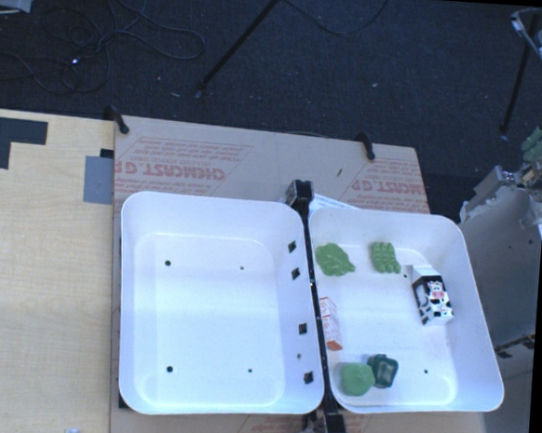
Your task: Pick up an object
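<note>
Right of frame, right bin (481,353): green leafy toy (334,259), green ridged toy (385,257), cow-patterned toy (433,299) upper half | green ball (356,379) touching teal object (384,370) lower edge | pincer state: cannot tell

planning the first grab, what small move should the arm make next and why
Probably swing in over the right bin and stop above the black and white box. Every object lies in that bin, and the box sits apart from the green pieces, so a descent there looks least crowded.
</note>
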`<state>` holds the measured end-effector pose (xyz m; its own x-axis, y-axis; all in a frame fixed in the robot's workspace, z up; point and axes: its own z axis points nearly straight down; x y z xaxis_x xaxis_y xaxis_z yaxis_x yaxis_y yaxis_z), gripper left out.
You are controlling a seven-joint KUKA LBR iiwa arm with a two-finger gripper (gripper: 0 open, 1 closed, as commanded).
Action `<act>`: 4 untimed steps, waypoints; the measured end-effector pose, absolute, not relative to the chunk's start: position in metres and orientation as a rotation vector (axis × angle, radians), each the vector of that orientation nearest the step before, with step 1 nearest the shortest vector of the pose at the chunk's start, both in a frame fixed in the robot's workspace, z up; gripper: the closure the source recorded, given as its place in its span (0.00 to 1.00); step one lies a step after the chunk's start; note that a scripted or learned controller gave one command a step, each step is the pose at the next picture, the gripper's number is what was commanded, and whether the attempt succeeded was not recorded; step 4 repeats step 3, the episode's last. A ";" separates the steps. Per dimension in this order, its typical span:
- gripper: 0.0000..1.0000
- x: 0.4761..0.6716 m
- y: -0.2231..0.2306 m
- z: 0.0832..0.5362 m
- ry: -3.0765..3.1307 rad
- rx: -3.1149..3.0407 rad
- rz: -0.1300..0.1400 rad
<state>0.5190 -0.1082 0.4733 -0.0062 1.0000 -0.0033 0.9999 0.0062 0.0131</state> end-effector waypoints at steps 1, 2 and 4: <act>0.00 0.476 -0.104 0.541 2.220 2.217 0.002; 0.00 0.554 -0.031 0.340 2.240 2.227 -0.023; 0.00 0.514 -0.025 0.545 2.217 2.213 0.010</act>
